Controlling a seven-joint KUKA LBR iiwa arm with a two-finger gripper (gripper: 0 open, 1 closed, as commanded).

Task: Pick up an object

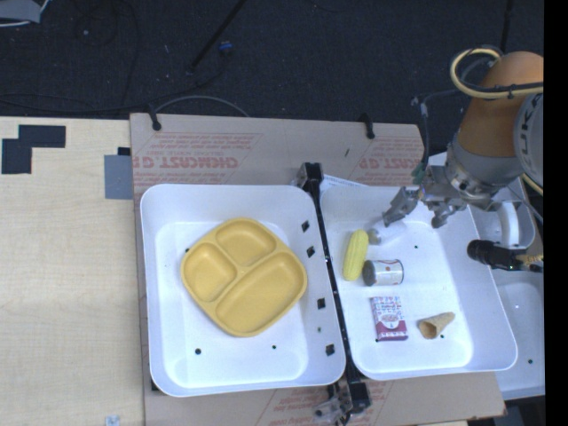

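You see the gripper (410,215) with fingers spread, holding nothing, above the right bin (484,349), near the corn (356,254) and can (383,272) which touch, so it may push both away.

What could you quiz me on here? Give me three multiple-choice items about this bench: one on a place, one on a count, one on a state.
1. Where does the yellow three-compartment plastic plate lie?
A. left white bin
B. right white bin
C. on the cardboard

2. How many items lie in the right white bin?
A. two
B. four
C. six

3. How does the small silver metal can rest?
A. upright
B. on its side
C. stacked on the plate

Answers:
1 A: the plate fills the left white bin.
2 B: yellow corn cob, can, small red-and-white carton, tan cone.
3 B: its round end faces sideways, beside the corn.
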